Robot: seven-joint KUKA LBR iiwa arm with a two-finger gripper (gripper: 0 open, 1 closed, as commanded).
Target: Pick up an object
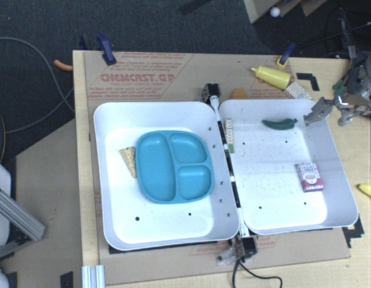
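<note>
Reading "CHEMCAST GP" on the board (137, 77) (red print); gripper (320, 110) state unclear, over the right bin (335, 161).

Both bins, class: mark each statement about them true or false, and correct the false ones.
1. The blue tray lies in the left bin. True.
2. The green object lies in the left bin. False: it is in the right bin, near its far edge.
3. The pink packet lies in the right bin. True.
4. The yellow bottle stands inside the right bin. False: it lies on the board beyond the bins.
5. The gripper holds the pink packet. False: the packet lies apart from it.
</note>
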